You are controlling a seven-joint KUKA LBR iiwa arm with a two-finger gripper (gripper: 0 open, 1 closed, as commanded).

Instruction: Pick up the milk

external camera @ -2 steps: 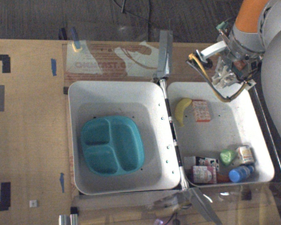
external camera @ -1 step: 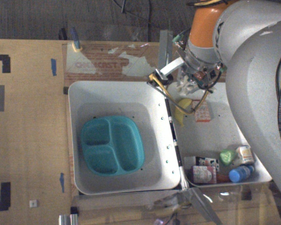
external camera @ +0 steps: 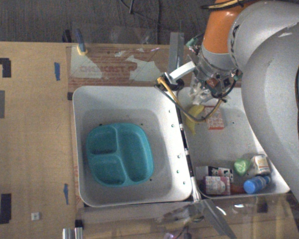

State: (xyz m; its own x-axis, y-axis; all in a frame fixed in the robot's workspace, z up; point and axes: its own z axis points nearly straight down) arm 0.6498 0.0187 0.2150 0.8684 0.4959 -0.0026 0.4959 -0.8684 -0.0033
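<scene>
While I watch from the one overhead camera, the arm (external camera: 269, 59) reaches in from the right and bends down over the far left corner of the right bin (external camera: 239, 133). Its thick grey link covers the right side of the view. The orange band (external camera: 224, 24) sits above the wrist, which points down and a little to the left. The gripper (external camera: 203, 97) hangs low over the bin floor, close to the wall shared with the left bin (external camera: 82, 133). A black and yellow cable (external camera: 177, 101) loops from the wrist down past that wall. Wrist hardware and glare hide the tip, so I cannot tell whether the gripper is released or grasping anything.

What I take for the milk (external camera: 215, 119), a small white carton with red print, lies on the bin floor just below and to the right of the gripper. I cannot tell whether the two touch. A yellow piece (external camera: 191, 124) lies just to its left, against the shared wall.

Along the near wall of that bin sit two small boxes (external camera: 217, 179), a green piece (external camera: 241, 167), a can (external camera: 260, 164) and a blue bottle (external camera: 255, 184), well apart from the gripper.

A teal divided tray (external camera: 119, 154) lies flat in the left bin.
</scene>
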